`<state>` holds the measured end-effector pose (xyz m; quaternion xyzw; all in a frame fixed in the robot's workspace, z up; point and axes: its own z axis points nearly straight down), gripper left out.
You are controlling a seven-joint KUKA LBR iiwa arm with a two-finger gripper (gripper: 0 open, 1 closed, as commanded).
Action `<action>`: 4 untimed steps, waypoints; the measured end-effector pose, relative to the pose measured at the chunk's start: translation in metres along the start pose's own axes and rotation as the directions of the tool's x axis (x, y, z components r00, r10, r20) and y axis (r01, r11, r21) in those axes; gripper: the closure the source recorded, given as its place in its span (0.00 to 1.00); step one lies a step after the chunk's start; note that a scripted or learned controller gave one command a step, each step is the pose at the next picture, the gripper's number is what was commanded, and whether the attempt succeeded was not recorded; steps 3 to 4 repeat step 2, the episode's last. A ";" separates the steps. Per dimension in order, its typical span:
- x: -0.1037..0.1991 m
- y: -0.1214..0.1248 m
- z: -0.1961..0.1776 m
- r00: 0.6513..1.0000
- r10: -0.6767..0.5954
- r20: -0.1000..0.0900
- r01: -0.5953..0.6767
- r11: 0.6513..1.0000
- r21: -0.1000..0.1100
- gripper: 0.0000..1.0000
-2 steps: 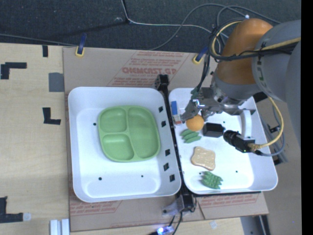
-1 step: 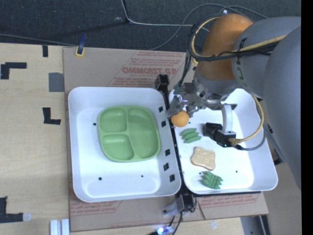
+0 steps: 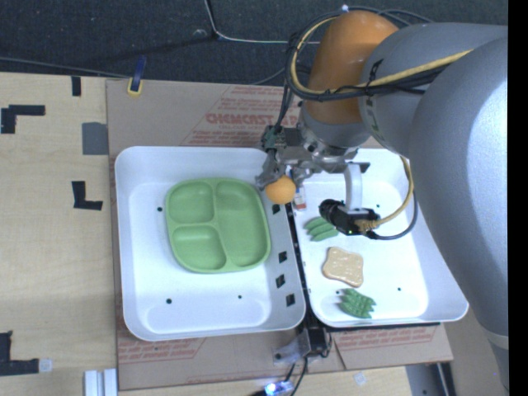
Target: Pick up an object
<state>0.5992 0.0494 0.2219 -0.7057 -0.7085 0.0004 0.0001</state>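
My gripper [image 3: 282, 180] hangs over the wall between the two bins, near their far end. A small orange fruit [image 3: 280, 190] sits between its fingertips, and the fingers are shut on it. The fruit is lifted just above the right rim of the left bin [image 3: 132, 221]. In the right bin [image 3: 412, 295] lie a green bean pod [image 3: 319, 228], a slice of toast [image 3: 342, 265] and another green pod [image 3: 356, 304] near the front edge.
A green divided plate [image 3: 219, 223] lies in the middle of the left bin. The arm's grey body and orange band [image 3: 346, 48] cover the far right. A black cable fitting [image 3: 345, 218] hangs over the right bin beside the bean pod.
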 end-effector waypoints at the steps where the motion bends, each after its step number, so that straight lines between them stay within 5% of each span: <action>1: 0.039 0.026 0.008 1.000 0.001 0.000 -0.001 1.000 0.000 1.00; 2: 0.038 0.025 0.008 1.000 0.001 0.001 -0.001 1.000 0.001 0.00; 4: 0.038 0.025 0.008 1.000 0.001 0.001 -0.001 1.000 0.001 0.00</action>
